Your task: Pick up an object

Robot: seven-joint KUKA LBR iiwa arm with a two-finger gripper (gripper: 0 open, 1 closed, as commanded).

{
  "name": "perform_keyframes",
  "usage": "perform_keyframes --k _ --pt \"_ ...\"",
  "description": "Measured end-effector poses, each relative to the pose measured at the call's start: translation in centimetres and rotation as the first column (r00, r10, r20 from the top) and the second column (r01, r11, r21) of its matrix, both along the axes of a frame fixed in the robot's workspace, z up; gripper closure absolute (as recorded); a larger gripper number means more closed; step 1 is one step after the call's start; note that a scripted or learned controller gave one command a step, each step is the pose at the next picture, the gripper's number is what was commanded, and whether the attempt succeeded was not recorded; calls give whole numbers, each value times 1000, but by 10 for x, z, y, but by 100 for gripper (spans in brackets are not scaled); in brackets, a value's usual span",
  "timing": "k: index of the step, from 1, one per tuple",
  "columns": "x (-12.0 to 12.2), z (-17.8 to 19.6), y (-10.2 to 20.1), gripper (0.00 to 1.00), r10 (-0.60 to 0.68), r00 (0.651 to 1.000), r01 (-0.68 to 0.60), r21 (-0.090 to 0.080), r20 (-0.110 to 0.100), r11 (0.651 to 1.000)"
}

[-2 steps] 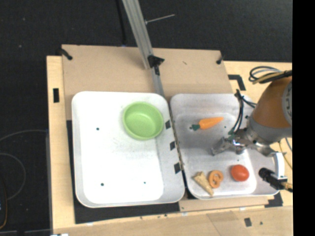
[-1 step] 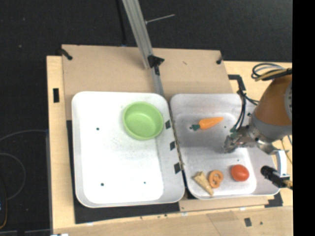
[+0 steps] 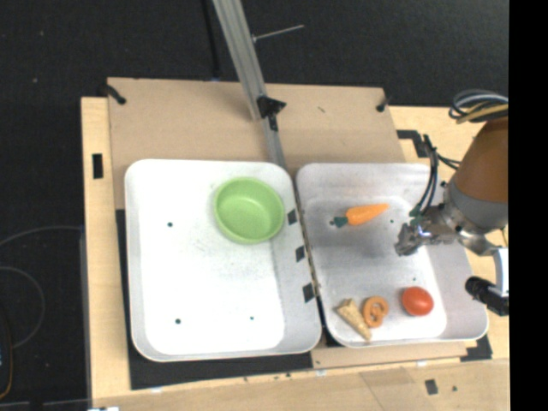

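In the right bin (image 3: 360,187) lie an orange carrot (image 3: 364,215) with a green stem, a red tomato (image 3: 417,301), an orange pretzel-like piece (image 3: 375,310) and a tan wedge (image 3: 352,317). A green bowl (image 3: 248,210) sits in the left bin (image 3: 171,264) near its far right corner. My gripper (image 3: 408,240) hangs over the right bin, right of the carrot and above the tomato. Nothing shows between its fingers.
A grey metal pole (image 3: 244,54) slants up from the far edge between the bins. The bins rest on a brown board (image 3: 188,122). Cables (image 3: 475,105) loop at the right by the arm's orange band (image 3: 486,165).
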State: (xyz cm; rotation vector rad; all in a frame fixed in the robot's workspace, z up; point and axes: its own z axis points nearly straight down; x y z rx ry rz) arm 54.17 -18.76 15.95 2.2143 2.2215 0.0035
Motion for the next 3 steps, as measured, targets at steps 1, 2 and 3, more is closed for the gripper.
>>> perform_keyframes --k 1,2,3 --pt "9 49 -7 100 0 1000 0 -1 1 1000" --pt "10 79 -8 100 1 1000 -1 0 -3 1000" --pt "33 82 49 100 5 1000 -5 2 -2 1000"
